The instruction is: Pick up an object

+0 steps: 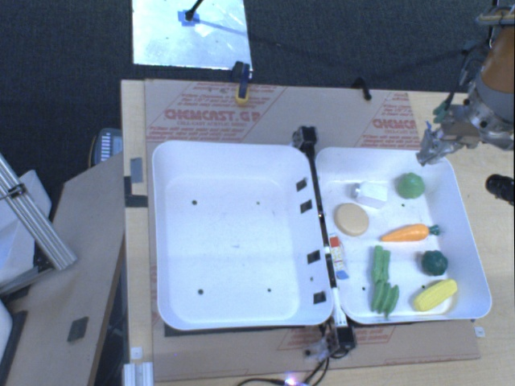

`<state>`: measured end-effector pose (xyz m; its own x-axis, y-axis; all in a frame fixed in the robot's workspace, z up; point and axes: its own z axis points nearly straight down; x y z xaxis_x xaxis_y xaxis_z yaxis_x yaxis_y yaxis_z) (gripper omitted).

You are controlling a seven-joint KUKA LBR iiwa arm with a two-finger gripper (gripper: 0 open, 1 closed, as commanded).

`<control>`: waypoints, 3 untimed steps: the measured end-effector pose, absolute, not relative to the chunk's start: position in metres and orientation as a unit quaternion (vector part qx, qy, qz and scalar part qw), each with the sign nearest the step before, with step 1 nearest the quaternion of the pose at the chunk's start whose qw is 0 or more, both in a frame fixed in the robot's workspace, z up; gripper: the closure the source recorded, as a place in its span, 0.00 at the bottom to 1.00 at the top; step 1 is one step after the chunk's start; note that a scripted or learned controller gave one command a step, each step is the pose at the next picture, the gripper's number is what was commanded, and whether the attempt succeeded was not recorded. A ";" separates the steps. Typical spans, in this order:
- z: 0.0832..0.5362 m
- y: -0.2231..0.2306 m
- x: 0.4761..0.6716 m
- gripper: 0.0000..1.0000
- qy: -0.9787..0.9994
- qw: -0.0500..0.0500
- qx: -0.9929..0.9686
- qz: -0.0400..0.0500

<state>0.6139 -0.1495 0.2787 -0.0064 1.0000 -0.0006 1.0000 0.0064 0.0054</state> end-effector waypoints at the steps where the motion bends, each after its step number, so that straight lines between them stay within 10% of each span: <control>1: 0.419 -0.095 0.639 1.00 0.711 0.008 0.703 0.007; 3: 0.489 -0.082 0.669 1.00 0.709 0.002 0.705 0.001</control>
<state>0.6686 -0.0819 0.4887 -0.0050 1.0000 -0.0012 1.0000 0.0050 0.0050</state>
